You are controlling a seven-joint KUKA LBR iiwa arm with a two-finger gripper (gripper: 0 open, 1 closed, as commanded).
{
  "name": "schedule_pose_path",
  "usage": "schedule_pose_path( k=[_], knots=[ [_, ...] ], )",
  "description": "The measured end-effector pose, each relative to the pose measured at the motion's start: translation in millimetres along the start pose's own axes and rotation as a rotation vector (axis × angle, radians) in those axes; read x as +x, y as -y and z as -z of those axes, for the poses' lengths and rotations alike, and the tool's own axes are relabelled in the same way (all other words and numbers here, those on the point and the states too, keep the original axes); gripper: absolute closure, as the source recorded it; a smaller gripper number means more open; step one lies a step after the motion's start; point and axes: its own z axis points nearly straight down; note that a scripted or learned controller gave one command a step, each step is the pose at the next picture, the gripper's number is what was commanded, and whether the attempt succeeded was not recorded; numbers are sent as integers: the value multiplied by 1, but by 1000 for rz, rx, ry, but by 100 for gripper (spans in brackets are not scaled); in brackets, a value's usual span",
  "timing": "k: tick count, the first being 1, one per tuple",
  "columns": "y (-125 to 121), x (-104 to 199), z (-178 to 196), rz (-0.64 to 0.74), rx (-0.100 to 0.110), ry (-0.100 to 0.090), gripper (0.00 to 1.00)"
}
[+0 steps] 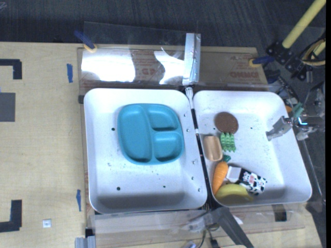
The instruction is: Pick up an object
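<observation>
Two white bins sit side by side, and the gripper [279, 128], its state impossible to tell, should descend squarely over the isolated brown disc [226, 122] in the right bin [269, 99], avoiding the clustered carrot [220, 175].

right bin [269, 99] — right half open | toys [232, 161] crowd its left side

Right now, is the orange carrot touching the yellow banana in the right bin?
Touching. The camera view shows the orange carrot's lower tip meeting the yellow banana with no gap.
</observation>
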Motion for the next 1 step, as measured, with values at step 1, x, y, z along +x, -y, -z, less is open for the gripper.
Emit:
schedule_pose_path(
  k=[1],
  knots=[
    [-17, 72, -133, -11, 8, -1, 0]
  ],
)
